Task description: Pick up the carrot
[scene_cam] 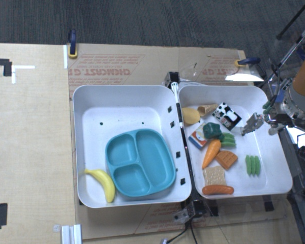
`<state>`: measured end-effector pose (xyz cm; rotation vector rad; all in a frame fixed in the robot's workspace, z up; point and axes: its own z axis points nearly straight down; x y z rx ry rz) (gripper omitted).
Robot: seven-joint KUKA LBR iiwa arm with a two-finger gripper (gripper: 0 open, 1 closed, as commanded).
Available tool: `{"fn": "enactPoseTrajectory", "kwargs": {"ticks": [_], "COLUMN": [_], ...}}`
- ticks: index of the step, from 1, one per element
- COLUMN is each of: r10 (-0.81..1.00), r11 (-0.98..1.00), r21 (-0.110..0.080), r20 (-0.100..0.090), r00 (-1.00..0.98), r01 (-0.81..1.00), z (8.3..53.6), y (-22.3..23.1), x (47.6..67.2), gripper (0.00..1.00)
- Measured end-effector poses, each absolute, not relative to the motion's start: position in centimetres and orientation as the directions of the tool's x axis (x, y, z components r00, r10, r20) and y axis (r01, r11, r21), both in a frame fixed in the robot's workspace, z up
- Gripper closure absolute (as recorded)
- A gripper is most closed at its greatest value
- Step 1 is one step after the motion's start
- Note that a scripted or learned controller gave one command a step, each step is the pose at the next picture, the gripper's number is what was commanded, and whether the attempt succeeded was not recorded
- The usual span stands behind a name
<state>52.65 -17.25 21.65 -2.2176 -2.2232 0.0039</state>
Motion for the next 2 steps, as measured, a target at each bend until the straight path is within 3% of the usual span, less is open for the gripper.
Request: {"fn": "enactPoseTrajectory", "kwargs": {"ticks": [1, 2], "r10": [1.0, 1.0], "r11": [-0.01, -0.016], "r21": [0.001, 0.003], "r20": [0.0, -0.001], "r00": [0.01, 0.016], "r01": [1.0, 1.0], "z": [9.15, 10.05], "y": [-11.57, -11.71], "x": [51.55, 51.68], "gripper": [0.0, 1.0]}}
